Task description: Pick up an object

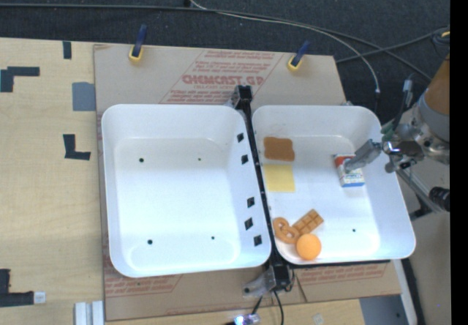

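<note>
The gripper [363, 158] hangs at three o'clock in the right bin [380, 236], probably to grab the little carton [352, 174]; I cannot tell its grip.

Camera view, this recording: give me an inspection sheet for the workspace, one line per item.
Surface: two white bins side by side on a cardboard sheet over a wooden bench; left bin, right bin.
Job's things: all in the right bin: brown slice, yellow square, small carton, pretzel, waffle piece, orange ball.
Clutter: nothing seen.
Grippers: gripper at the right bin's right side, one finger reaching over the small carton; grasp cannot be judged.
Cables: black cable across the dark floor behind the bench.
Surroundings: two yellow clamps on the cardboard's far edge; black clips between the bins.
</note>
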`<state>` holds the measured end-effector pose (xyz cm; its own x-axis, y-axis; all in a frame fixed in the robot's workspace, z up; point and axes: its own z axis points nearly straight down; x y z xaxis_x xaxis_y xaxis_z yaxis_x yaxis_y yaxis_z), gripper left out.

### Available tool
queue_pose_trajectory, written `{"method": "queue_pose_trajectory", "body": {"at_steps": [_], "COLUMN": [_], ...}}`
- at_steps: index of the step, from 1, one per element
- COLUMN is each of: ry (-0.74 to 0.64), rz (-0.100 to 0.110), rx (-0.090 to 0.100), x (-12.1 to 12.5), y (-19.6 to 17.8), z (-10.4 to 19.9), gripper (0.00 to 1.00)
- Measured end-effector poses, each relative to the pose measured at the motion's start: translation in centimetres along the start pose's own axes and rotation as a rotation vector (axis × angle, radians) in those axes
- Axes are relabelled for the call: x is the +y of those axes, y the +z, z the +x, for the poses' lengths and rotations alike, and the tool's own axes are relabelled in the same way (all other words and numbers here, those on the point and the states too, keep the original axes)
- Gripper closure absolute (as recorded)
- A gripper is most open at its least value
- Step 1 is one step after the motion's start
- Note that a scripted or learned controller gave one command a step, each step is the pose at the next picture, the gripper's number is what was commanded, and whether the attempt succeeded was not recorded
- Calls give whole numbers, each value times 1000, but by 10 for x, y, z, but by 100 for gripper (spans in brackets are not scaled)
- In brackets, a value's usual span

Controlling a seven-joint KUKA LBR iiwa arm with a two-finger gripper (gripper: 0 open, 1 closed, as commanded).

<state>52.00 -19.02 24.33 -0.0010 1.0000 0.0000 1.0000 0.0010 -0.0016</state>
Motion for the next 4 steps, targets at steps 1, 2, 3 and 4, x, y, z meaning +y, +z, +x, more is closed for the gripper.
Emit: {"method": "queue_pose_trajectory", "body": {"at_steps": [1,2,3,4], "ry": [0,-7,-3,-2], "rz": [7,-4,-4,-5], "rx": [3,1,-1,-1], "x": [-34,24,87,137], "y": [163,151,158,158], "z": [38,84,83,97], "gripper": [0,0,0,0]}}
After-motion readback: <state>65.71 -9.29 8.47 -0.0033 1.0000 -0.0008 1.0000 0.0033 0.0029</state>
